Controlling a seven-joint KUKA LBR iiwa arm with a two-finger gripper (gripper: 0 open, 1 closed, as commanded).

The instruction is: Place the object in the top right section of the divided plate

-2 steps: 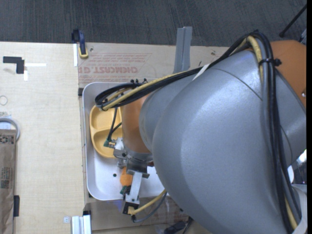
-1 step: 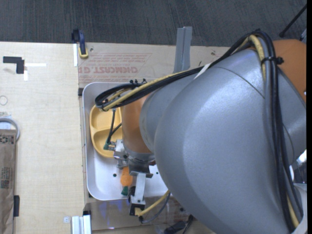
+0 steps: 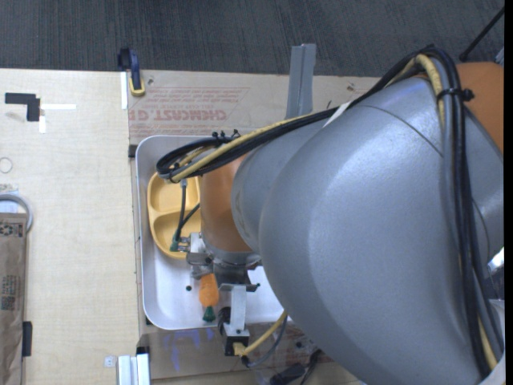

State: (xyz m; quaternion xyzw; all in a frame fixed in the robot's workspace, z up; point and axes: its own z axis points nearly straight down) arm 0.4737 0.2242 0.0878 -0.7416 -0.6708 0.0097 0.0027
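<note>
A yellow divided plate [image 3: 164, 215] lies in the left part of the white bin [image 3: 156, 299], and the arm hides its right side. Just below the plate, a small orange object with a green end [image 3: 208, 293] shows against the bin floor. My gripper [image 3: 218, 279] hangs right over that spot, under the orange band of the wrist. It touches or nearly touches the orange object. The arm's large grey body hides the rest of the bin.
The bin's left wall [image 3: 138, 231] stands close to the plate. Cables [image 3: 188, 160] loop over the plate's upper edge. A brown cardboard sheet [image 3: 192, 107] lies behind the bin, and a grey post [image 3: 300, 79] rises there. A paper bag [image 3: 10, 295] sits at far left.
</note>
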